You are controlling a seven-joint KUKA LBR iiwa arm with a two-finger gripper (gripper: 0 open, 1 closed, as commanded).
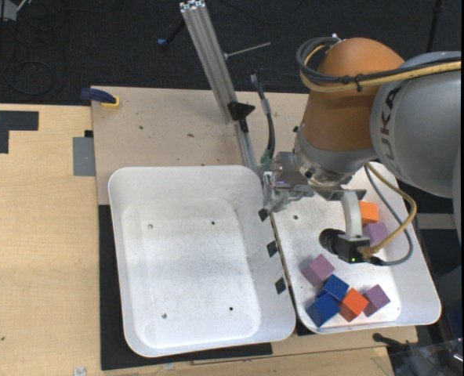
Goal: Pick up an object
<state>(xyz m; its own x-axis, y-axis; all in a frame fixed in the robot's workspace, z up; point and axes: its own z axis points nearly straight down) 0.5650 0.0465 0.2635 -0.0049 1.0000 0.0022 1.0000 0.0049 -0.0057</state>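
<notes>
From the camera view, the grey two-finger gripper [277, 193] hung over the left rim of the right shallow white bin [420, 313], its grip unreadable, while a small purple cube [320, 269] near that bin's front edge, probably light and stiff, seemed best pinched across opposite flat faces.

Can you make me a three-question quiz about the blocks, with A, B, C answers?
1. Where are the blocks? A: the bin under the arm. B: the other bin. C: the bench.
2. How many orange ones? A: one. B: two. C: four.
3. How do the front blocks sit? A: bunched together. B: far apart. C: stacked in a tower.

Answers: A, every block lies in the bin the arm reaches over. B, one orange block at the back, another in front. A, the front blocks huddle side by side.
</notes>
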